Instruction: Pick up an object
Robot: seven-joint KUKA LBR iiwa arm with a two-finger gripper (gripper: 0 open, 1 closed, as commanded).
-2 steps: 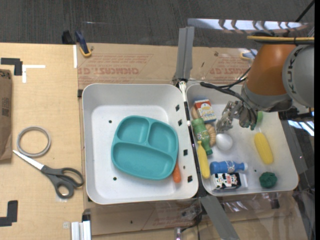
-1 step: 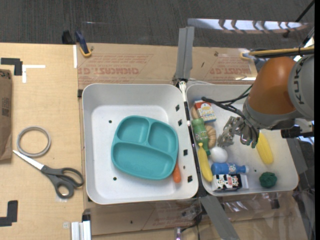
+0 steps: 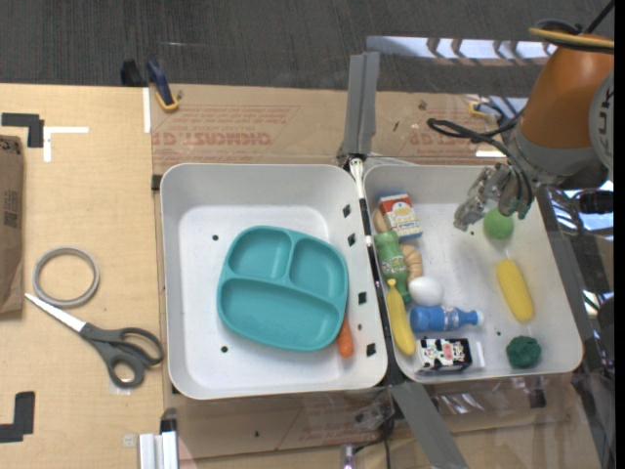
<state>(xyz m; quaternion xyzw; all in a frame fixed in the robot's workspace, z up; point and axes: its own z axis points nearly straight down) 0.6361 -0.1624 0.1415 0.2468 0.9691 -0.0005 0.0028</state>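
The metal two-finger gripper hovers at two o'clock in the right-hand white plastic bin, touching a small round green ball. Whether it is open, I cannot tell. The smooth ball could roll away under off-centre contact.

Small green ball, right bin's upper area.

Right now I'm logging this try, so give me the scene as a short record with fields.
tool: over right bin's far end, beside green ball
left bin: teal tray, carrot
right bin: corn, banana, egg, blue bottle, dark green item
bench, left: scissors, tape roll
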